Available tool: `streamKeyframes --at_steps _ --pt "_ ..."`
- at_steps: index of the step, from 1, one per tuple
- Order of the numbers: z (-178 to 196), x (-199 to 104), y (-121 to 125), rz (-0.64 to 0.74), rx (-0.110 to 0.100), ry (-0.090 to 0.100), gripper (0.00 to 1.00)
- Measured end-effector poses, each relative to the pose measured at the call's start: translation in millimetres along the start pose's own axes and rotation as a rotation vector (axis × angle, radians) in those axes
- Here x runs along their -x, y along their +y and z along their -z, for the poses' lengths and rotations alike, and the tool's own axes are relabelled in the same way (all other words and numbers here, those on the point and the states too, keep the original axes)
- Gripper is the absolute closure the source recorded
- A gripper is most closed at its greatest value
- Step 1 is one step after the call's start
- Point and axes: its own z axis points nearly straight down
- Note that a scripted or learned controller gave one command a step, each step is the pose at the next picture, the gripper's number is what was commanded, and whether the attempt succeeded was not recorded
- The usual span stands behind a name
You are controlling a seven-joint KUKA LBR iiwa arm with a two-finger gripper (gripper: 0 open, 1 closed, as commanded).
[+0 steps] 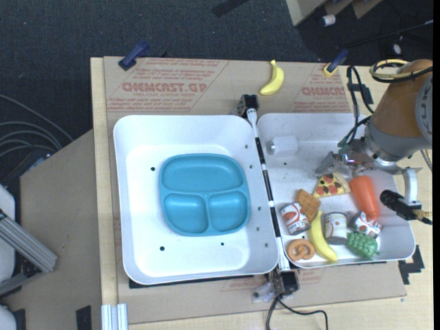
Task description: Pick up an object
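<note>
- Gripper (pixel 338 158): low over the right bin (pixel 302 126), just far of the pizza slice (pixel 331 185); finger state cannot be told.
- Carrot (pixel 364 195), banana (pixel 321 239), can (pixel 294 218): right bin, near half.
- Blue tray (pixel 204 193): left bin (pixel 130 184).

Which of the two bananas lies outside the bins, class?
The banana on the brown board beyond the bins; the other banana lies inside the right bin among the toys.

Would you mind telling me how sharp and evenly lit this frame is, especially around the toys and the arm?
Camera view: soft, low-resolution throughout; even overhead light, mild glare on the left bin walls; faint shadow under the blue tray; carrot and pizza slice readable, small labels not; the tool is smeared, its detail lost.
</note>
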Motion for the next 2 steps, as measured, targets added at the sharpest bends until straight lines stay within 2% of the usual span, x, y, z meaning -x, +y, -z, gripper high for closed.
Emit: streamKeyframes --at_steps 1,2 --pt "10.7 0.0 0.9 -0.001 0.003 -0.001 1.00" --pt "10.4 0.0 0.7 -0.001 0.003 0.000 0.00"
